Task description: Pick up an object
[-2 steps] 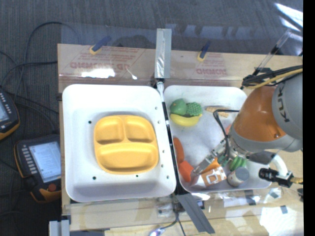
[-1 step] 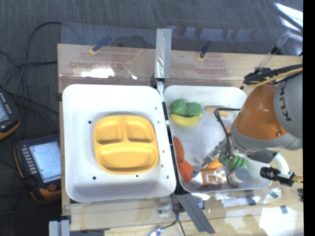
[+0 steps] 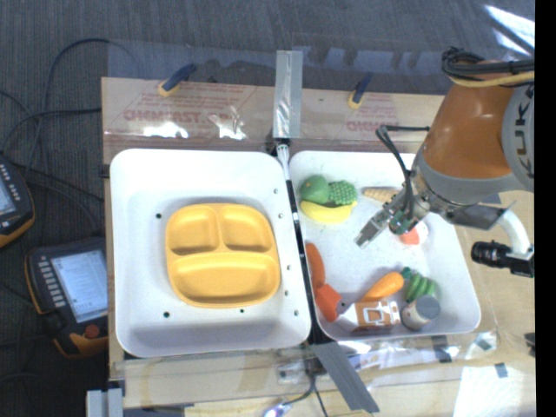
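On the left we see a white bin (image 3: 130, 259) bearing a yellow tray (image 3: 223, 254) with three compartments, all bare. Across the divider, the right bin (image 3: 460, 276) carries the loose things. Along its left wall lies an orange-red piece (image 3: 321, 287). At its far end a lemon (image 3: 323, 212) touches a green toy (image 3: 330, 191), and a cone (image 3: 379, 195) lies just to their right. At the near end a carrot (image 3: 387, 285) sits above a small carton (image 3: 376, 315), with a grey cylinder (image 3: 420, 313) beside them.

The gripper (image 3: 388, 222) hangs low over the middle of this bin, between the cone and the carrot, with a small red thing (image 3: 410, 235) just beside it. Its fingers look slightly spread with nothing between them, though the tips are small and dark here, so we judge this loosely.

We take the step to be the descent toward a grasp, with nothing lifted yet. The red thing seems the nearest target. Next we would want the fingers to straddle it, close firmly, then rise straight up, clear of the bin wall.
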`<action>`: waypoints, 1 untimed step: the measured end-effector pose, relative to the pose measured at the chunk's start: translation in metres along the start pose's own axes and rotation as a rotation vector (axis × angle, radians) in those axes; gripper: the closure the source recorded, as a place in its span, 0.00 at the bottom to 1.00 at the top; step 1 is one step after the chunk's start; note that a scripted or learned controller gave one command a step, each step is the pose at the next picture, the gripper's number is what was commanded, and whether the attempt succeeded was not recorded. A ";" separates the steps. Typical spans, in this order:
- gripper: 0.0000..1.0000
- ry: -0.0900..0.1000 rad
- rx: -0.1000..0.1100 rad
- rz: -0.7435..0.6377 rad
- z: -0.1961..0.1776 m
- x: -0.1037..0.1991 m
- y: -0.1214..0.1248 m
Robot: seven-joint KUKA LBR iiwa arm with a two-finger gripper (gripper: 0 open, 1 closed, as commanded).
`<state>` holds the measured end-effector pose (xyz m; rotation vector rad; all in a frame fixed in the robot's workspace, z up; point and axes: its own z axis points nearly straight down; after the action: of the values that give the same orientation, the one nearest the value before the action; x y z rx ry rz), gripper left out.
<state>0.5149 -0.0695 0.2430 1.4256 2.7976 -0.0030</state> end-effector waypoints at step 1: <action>1.00 -0.008 -0.009 -0.195 0.151 -0.041 -0.007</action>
<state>0.5339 -0.1070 0.0916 1.1428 2.9130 0.0036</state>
